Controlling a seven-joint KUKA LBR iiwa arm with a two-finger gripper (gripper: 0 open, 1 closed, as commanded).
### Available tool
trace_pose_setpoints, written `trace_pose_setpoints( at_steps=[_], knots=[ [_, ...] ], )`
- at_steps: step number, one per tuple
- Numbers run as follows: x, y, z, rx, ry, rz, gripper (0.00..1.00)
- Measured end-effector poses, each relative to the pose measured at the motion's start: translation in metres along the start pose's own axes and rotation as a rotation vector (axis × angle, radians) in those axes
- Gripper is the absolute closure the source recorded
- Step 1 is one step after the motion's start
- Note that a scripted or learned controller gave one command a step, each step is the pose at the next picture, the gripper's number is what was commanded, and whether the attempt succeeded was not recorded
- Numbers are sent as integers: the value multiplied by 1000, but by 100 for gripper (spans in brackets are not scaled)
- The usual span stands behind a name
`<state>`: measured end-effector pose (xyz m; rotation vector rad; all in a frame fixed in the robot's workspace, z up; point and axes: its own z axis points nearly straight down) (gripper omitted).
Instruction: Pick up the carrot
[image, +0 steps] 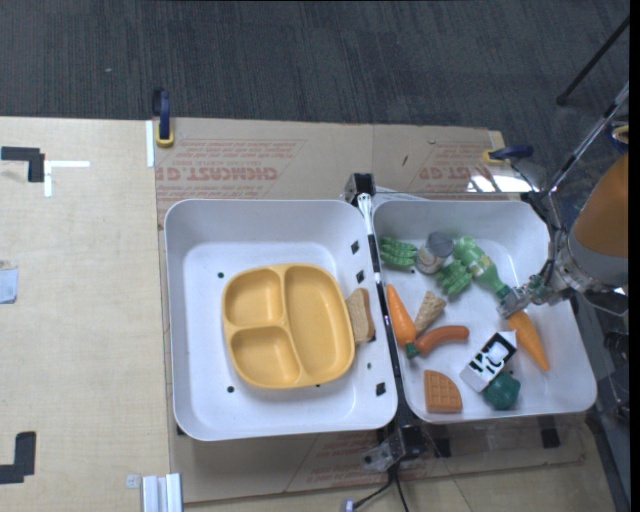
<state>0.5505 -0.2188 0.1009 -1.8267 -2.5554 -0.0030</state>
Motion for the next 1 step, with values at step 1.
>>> trace_pose_setpoints(
  at_steps=[1],
  knots=[
    [63, 44, -46, -1, -4, 89, 100]
  ],
)
